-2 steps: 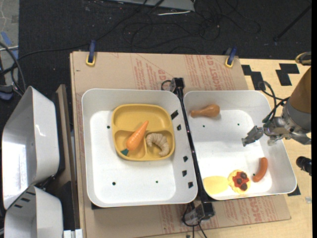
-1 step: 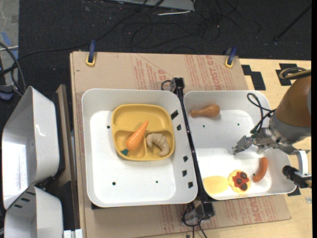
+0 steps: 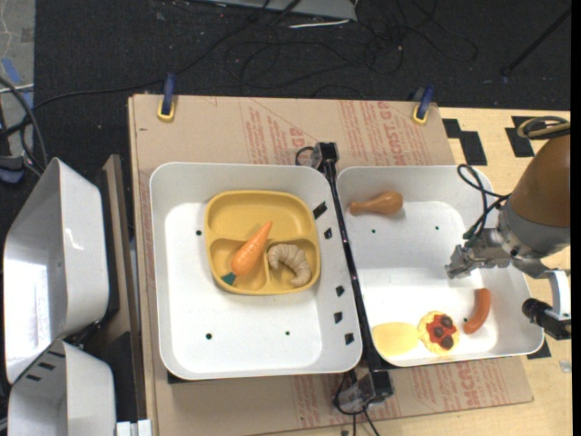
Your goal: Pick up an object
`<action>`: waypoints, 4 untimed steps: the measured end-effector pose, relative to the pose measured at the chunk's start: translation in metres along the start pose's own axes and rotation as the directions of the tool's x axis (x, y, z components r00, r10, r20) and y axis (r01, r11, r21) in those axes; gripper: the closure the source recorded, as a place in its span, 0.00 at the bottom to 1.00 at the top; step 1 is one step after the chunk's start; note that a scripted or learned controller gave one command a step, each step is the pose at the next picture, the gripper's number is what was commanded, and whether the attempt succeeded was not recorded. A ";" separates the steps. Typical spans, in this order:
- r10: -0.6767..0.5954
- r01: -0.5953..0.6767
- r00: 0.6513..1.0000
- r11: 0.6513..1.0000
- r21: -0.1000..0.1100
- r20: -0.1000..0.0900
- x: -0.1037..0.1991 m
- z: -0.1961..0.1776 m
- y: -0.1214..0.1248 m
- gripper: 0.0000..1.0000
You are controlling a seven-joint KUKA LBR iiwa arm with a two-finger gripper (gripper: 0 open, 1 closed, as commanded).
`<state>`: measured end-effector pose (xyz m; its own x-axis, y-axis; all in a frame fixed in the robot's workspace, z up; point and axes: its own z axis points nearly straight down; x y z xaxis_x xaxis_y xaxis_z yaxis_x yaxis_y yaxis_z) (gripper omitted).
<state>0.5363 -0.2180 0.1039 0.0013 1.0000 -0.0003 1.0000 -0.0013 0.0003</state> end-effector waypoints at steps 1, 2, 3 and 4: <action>-0.004 0.004 1.000 1.000 -0.004 0.002 0.008 -0.046 0.001 1.00; -0.006 0.006 1.000 1.000 -0.004 0.002 0.016 -0.092 0.004 1.00; -0.004 0.004 1.000 1.000 -0.005 0.003 0.008 -0.138 0.002 1.00; -0.009 0.009 1.000 1.000 0.000 -0.001 0.059 -0.128 0.018 1.00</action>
